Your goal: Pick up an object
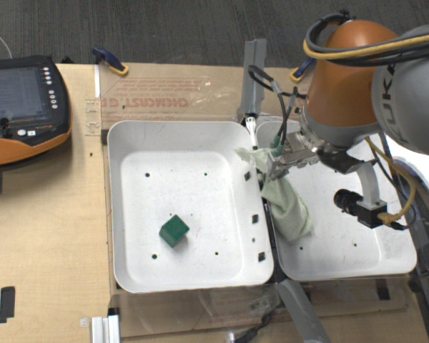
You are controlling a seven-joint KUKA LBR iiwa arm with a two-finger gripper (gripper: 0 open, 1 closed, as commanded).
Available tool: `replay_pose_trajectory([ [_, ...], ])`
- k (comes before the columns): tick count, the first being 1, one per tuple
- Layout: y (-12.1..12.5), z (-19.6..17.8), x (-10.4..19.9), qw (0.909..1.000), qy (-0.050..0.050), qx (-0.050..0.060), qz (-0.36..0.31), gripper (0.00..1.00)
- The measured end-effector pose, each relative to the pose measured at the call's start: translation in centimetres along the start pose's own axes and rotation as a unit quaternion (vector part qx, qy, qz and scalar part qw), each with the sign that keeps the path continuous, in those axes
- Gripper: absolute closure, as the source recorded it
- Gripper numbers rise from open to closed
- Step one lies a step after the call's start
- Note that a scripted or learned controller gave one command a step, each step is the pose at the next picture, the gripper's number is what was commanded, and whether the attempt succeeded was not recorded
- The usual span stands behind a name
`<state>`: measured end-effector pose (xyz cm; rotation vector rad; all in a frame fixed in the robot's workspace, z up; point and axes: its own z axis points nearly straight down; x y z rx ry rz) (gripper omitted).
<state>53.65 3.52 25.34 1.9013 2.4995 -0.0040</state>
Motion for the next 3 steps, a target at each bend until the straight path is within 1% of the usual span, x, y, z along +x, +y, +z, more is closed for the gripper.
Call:
replay_pose_trajectory([
  [1, 0.1, 2.4, -3.3, 0.9634, 0.001, 0.000, -0.268, 1.00],
  [2, -1.3, 1.6, -3.1, 0.9891, 0.001, 0.000, -0.147, 1.00],
  [3, -1.3, 0.7, -3.3, 0.9892, 0.000, 0.000, -0.147, 1.00],
])
